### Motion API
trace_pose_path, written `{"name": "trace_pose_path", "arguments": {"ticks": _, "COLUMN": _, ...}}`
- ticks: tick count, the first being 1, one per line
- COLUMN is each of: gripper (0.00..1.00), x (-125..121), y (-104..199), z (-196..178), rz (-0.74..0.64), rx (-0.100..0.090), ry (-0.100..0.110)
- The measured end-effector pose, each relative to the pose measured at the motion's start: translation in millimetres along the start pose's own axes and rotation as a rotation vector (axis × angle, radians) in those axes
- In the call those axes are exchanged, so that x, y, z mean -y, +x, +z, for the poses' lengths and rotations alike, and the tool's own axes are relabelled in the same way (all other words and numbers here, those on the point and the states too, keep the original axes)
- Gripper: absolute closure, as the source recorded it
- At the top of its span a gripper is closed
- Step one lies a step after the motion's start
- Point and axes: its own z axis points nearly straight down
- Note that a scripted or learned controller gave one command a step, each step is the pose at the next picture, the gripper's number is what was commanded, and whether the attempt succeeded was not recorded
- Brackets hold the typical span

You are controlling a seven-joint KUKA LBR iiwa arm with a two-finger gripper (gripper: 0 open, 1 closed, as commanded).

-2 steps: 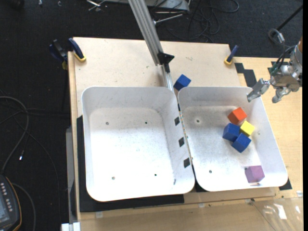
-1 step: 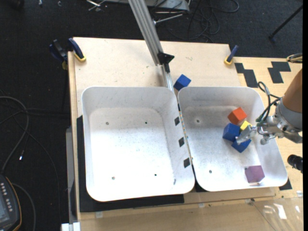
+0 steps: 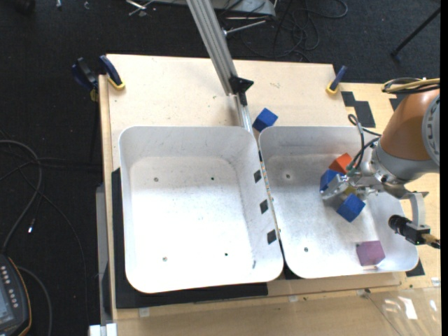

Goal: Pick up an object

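Observation:
My gripper [image 3: 341, 190] is down in the right bin [image 3: 301, 257], at its right-centre, with the grey wrist and orange band [image 3: 413, 128] rising to the right. One blue block [image 3: 327, 180] lies against the gripper's left side. A second blue block [image 3: 351, 208] sits just below it, touching or nearly touching. An orange block [image 3: 342, 163] lies right behind the gripper, partly hidden by cables. A purple block [image 3: 369, 253] rests apart near the bin's front right corner.
The left bin [image 3: 133, 187] stands beside the right one, with their rims meeting mid-view. Another blue block [image 3: 264, 120] lies on the bench behind the bins, next to a slanted metal rail [image 3: 210, 37]. Clamps sit at the bench's rear corners.

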Motion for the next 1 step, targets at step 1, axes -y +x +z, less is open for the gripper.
{"name": "trace_pose_path", "arguments": {"ticks": 1, "gripper": 0.00, "x": 24.6, "y": 36.0, "z": -89.9, "rz": 0.000, "rx": -0.001, "ry": -0.004}}
